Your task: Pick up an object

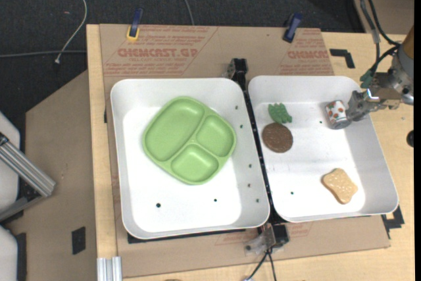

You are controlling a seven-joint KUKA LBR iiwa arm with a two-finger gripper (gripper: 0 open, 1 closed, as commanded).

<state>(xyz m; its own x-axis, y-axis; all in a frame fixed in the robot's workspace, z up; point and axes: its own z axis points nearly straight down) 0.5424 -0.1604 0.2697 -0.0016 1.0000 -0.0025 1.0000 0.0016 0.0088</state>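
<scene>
The right bin holds a white cube with red dots near its far right corner. A small green leafy toy and a brown round cookie lie at its left side. A tan bread-shaped piece rests near the front right. My gripper reaches in from the right edge, low in the bin, and its tip is right against the cube's right side. The view is too small to show if the cube is gripped.
The left bin carries a green divided plate in its middle. Blue clamps hold the cardboard base at the back. Cables run along the dark floor behind and at the right.
</scene>
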